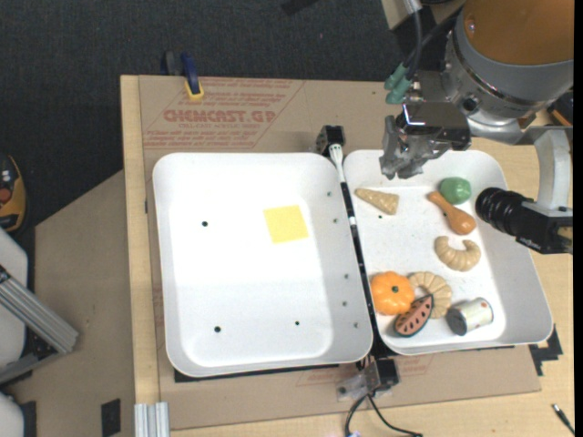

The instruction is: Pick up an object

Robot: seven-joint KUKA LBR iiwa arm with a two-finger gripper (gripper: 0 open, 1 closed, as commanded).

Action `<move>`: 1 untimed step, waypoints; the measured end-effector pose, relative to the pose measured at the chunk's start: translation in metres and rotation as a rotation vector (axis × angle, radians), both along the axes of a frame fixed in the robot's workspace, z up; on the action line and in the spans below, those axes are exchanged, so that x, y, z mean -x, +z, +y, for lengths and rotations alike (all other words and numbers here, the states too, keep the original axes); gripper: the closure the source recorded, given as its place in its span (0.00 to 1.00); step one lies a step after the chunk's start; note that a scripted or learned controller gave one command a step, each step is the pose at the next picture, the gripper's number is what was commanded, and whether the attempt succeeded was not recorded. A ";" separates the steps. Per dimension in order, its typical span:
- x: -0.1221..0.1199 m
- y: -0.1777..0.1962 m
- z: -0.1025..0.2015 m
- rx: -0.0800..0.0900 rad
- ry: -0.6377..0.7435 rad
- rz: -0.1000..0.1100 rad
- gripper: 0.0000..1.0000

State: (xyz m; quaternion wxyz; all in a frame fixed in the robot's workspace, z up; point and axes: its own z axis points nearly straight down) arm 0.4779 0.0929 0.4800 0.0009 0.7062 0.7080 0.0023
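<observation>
One small tan wedge [377, 200] in the right bin [519, 330], just under fingers [401, 167] of unreadable spread

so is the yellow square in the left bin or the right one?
In the left bin. The yellow square lies flat on its floor, alone, away from the walls.

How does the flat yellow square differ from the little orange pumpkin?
The flat yellow square lies alone in the left white bin; the round orange pumpkin sits crowded among other items in the right white bin. The square is thin and plain, the pumpkin plump and ribbed. Both rest untouched.
</observation>
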 end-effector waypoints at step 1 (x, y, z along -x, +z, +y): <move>-0.002 0.029 0.019 0.000 0.000 0.000 1.00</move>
